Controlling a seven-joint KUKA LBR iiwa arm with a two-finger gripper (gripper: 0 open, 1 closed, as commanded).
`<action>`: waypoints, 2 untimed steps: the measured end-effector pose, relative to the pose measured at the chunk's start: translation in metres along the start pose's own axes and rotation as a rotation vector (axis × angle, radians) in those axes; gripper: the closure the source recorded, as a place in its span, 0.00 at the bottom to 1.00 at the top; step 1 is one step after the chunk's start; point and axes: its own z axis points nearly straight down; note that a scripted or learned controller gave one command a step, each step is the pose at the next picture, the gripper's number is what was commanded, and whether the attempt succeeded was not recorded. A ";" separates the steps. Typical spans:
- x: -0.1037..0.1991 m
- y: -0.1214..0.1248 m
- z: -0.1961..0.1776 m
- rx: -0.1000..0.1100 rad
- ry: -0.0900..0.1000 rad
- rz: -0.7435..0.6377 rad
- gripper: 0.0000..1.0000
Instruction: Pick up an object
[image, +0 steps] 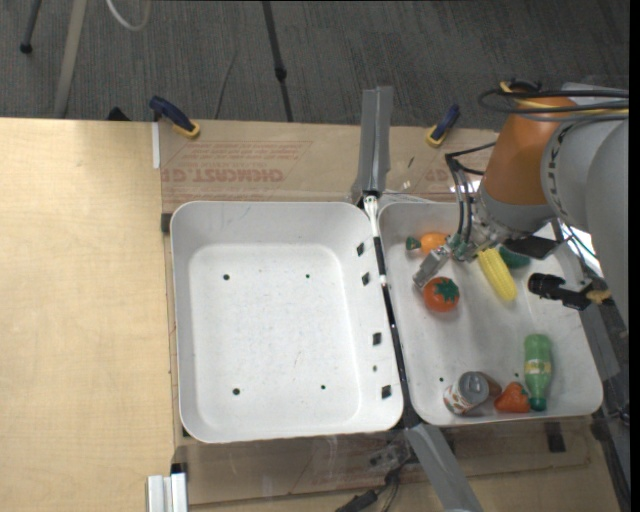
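Jaws low in the right bin, beside a tomato and a corn cob.

The red tomato (441, 294), with a green top, lies in the upper left part of the right bin (575, 405), just below and left of the jaws (440, 260); I cannot tell whether the jaws are wide or narrow, and nothing is visibly between them. The tomato is round, with no clear long axis. A yellow corn cob (497, 274) lies just right of the jaws, its long axis running from upper left to lower right. An orange piece (432, 241) sits just above. Along the bin's lower edge lie a can (471, 391), a red piece (513, 398) and a green bottle (537, 370), the bottle nearly vertical in the frame. The left bin (185, 300) sits beside it on the table (80, 300).
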 end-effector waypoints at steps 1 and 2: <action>0.030 -0.050 -0.002 -0.010 -0.005 0.190 0.00; -0.022 0.008 0.002 0.005 0.003 0.231 0.00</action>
